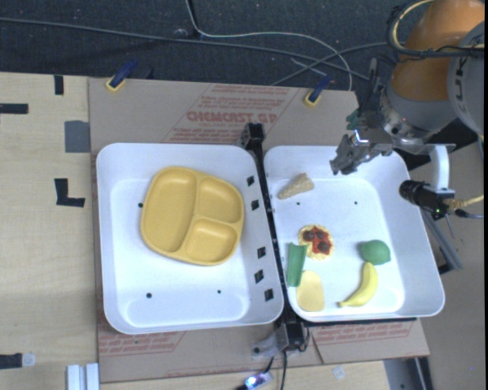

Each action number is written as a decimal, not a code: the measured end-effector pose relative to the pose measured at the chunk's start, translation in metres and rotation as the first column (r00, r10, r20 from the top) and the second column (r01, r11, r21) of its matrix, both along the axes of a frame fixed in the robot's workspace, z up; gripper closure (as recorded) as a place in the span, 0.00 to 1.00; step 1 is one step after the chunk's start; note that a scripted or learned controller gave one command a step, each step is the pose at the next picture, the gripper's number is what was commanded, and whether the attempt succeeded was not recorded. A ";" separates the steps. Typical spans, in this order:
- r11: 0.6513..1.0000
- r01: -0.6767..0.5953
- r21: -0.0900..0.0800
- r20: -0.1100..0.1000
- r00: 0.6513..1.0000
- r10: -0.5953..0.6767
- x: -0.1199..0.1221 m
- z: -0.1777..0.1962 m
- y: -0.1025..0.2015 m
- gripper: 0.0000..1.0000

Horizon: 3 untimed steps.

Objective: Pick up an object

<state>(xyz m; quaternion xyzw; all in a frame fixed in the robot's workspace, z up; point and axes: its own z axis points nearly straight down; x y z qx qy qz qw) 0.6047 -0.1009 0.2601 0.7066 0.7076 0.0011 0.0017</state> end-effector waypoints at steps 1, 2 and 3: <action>1.000 -0.005 0.002 -0.004 1.000 0.005 0.009 0.003 0.055 1.00; 1.000 -0.004 0.001 -0.005 1.000 0.004 0.022 -0.001 0.098 1.00; 1.000 -0.005 0.002 -0.005 1.000 0.005 0.023 -0.008 0.155 1.00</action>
